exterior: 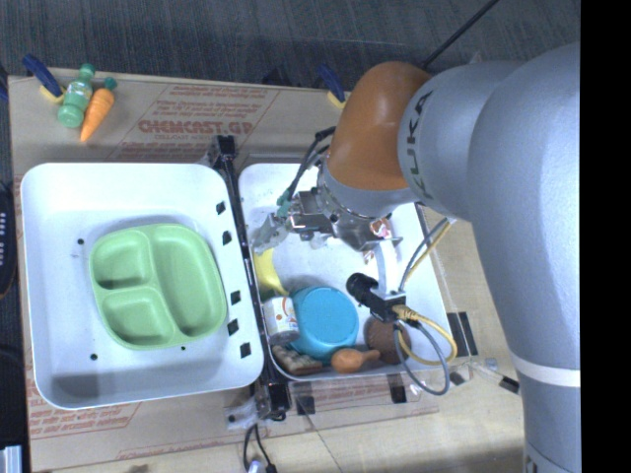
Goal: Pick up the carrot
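An orange, carrot-like piece [347,360] lies at the front edge of the right bin [258,187], between a brown flat item [296,363] and a dark brown round item [383,335]. A toy carrot [96,113] with a green top lies outside the bins on the bench's far left corner, next to a green bottle [74,99]. My gripper [281,222] hangs low over the far left part of the right bin, just above a yellow banana-like item [268,272]. It is well behind the orange piece, and the arm's bulk hides much of it.
A blue cup [325,321] stands in the middle front of the right bin, with a white carton [283,315] to its left. The left bin [39,264] holds a green divided plate [158,284]. Cables [429,348] loop over the right bin's front right corner.
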### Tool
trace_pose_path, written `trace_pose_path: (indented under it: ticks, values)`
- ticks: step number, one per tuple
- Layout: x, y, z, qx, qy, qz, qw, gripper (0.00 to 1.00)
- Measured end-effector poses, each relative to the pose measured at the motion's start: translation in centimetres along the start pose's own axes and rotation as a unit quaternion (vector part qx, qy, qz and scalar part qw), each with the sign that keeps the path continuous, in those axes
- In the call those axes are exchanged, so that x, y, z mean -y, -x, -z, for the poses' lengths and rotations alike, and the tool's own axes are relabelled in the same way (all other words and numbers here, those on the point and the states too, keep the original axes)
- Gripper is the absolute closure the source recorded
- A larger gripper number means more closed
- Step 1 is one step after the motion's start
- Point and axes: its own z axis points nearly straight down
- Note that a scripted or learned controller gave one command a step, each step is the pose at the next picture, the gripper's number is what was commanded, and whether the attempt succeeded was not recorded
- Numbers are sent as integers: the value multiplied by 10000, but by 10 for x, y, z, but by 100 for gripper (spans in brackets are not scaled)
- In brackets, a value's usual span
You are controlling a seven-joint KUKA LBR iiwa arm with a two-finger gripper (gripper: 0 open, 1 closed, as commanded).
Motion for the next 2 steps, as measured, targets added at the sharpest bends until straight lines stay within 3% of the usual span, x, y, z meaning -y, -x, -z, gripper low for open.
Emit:
trace_pose_path:
  ticks: [1, 2]
  values:
    - [-9, 4, 87, 10, 65, 135, 9999, 0]
    - [1, -87, 27, -2, 2, -474, 9989, 0]
